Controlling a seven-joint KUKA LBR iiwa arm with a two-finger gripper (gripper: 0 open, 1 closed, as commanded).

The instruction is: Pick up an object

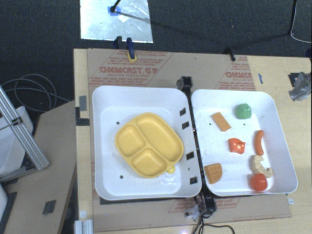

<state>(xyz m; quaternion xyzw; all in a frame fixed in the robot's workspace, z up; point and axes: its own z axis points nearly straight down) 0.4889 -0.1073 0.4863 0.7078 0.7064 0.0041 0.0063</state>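
Note:
The right bin (278, 126) holds several toy food pieces. At its back lie a green round piece (243, 111) and an orange block (221, 121). A red piece (236, 146) sits mid-bin, with an orange-red sausage (259, 142) to its right. Toward the front right are a beige lumpy piece (260, 165) and a red tomato-like ball (258, 182), touching or nearly so. A brown-orange wedge (213, 172) lies at the front left. In the left bin (105, 130) rests a yellow three-compartment plate (149, 144).
The bins sit side by side on a cardboard-covered bench (146, 69). A grey metal part (300, 87) pokes in at the right edge, behind the right bin. A shiny sheet (116, 13) lies on the dark floor at the back, and cables (29, 94) trail at the left.

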